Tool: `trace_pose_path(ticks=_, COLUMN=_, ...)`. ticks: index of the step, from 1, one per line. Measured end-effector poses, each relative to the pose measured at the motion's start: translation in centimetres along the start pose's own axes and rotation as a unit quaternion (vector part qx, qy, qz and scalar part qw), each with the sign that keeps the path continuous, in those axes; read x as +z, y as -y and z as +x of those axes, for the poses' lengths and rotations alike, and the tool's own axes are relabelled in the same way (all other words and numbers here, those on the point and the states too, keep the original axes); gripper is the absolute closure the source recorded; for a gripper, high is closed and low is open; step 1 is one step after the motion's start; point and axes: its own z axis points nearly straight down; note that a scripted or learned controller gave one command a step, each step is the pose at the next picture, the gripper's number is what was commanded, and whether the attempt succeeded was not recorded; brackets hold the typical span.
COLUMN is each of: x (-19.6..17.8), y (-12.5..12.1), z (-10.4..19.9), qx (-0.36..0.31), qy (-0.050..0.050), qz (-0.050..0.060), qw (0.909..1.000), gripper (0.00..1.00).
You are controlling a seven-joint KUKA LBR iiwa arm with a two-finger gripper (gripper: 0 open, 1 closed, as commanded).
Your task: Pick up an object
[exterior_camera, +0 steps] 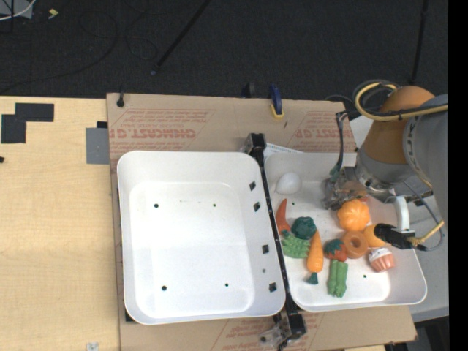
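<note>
Just above the orange pumpkin (353, 214) in the right bin (409, 292), the gripper (341, 191) hangs low, and I cannot tell its state.

Gripper (341, 190) low, arm (398, 141) overhead

Blue clamp (276, 102) on cardboard sheet (197, 120).

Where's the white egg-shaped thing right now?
The white egg-shaped thing lies near the back left corner of the right bin, apart from the toy pile, just behind the red pepper.
</note>
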Motion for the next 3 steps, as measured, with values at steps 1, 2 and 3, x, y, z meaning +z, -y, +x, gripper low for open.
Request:
trace_pose_path(ticks=1, x=0.0, y=-2.1, z=2.4, qx=-0.003, qy=-0.001, qz=-0.002, qw=1.0000, gripper=1.00)
trace_pose_path(ticks=2, x=-0.8, y=-2.0, z=2.4, qx=-0.003, qy=-0.002, qz=0.001, qw=1.0000, gripper=1.00)
trace_pose_path(ticks=3, x=-4.3, y=-2.1, z=3.7, qx=-0.002, qy=-0.001, qz=-0.002, qw=1.0000, gripper=1.00)
